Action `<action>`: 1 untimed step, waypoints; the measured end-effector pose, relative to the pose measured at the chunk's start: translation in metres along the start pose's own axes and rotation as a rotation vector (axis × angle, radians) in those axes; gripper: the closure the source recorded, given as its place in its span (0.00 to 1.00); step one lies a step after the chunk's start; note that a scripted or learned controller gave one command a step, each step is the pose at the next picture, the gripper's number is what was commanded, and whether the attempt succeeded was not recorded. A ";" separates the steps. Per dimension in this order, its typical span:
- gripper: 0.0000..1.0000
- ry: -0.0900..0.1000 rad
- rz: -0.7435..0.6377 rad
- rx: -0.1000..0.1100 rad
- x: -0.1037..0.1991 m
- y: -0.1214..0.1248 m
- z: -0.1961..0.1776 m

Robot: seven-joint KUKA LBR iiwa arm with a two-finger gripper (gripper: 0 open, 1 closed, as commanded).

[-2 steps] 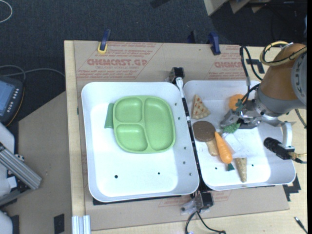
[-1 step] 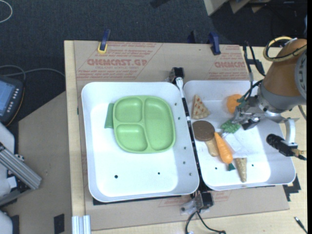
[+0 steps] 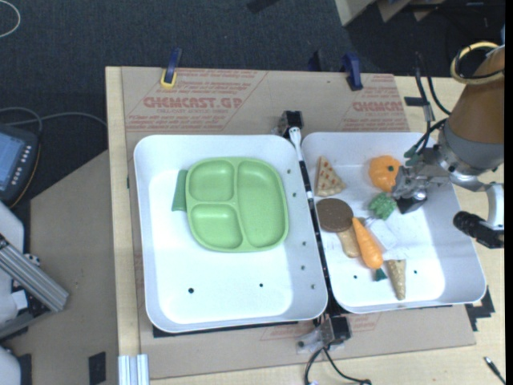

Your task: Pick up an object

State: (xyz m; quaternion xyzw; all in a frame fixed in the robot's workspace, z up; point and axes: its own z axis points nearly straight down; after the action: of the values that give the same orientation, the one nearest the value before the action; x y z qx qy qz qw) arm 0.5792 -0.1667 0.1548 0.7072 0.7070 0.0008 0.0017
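Observation:
The right bin [image 3: 449, 287] holds several toy foods: an orange fruit [image 3: 383, 172], a green broccoli-like piece [image 3: 383, 207], a carrot [image 3: 368, 245], a brown round piece with a tan handle [image 3: 335, 215], a pizza wedge [image 3: 327, 177] and a small tan cone [image 3: 397, 277]. My gripper [image 3: 410, 189] hangs low over the bin's upper right part. It is just right of the orange fruit and above-right of the green piece. Whether anything is between its fingers is not visible.
The left bin [image 3: 160, 239] carries a green divided plate [image 3: 236, 203]. The arm's grey body with an orange band [image 3: 479, 115] covers the right bin's far right corner. Clamps sit on the cardboard's far edge [image 3: 169, 77].

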 end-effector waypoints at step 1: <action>1.00 0.000 -0.002 -0.002 0.008 0.004 -0.047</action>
State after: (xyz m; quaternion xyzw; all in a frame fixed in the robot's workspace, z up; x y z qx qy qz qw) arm 0.5831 -0.1591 0.2014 0.7065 0.7077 0.0013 0.0026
